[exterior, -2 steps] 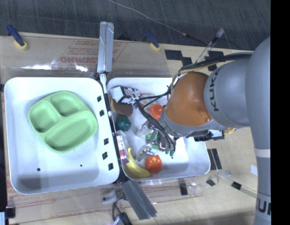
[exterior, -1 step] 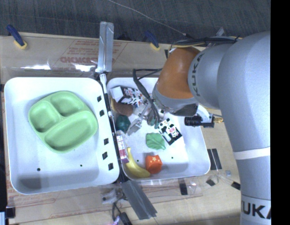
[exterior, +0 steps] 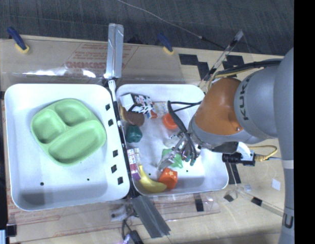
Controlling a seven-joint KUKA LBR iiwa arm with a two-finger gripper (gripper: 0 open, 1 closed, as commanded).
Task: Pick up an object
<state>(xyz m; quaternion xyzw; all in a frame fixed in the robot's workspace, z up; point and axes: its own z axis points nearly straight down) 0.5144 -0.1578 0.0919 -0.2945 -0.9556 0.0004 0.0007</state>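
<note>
My gripper (exterior: pixel 176 155) hangs low over the middle of the right bin (exterior: pixel 213 174), below the orange wrist band. A small green object (exterior: pixel 175 160) lies right at its tip, partly hidden by it. Just in front sit an orange-red block (exterior: pixel 168 177) and a yellow banana (exterior: pixel 149 184) against the near wall. Toward the bin's left side are a teal object (exterior: pixel 133 133) and a brown object (exterior: pixel 135 119). A small orange object (exterior: pixel 170 120) and a white printed box (exterior: pixel 140 103) lie farther back.
The left bin (exterior: pixel 25 187) holds a green divided plate (exterior: pixel 68 130). A metal divider (exterior: pixel 114 55) stands between the bins at the back. Black cables (exterior: pixel 180 105) loop over the right bin beside the arm.
</note>
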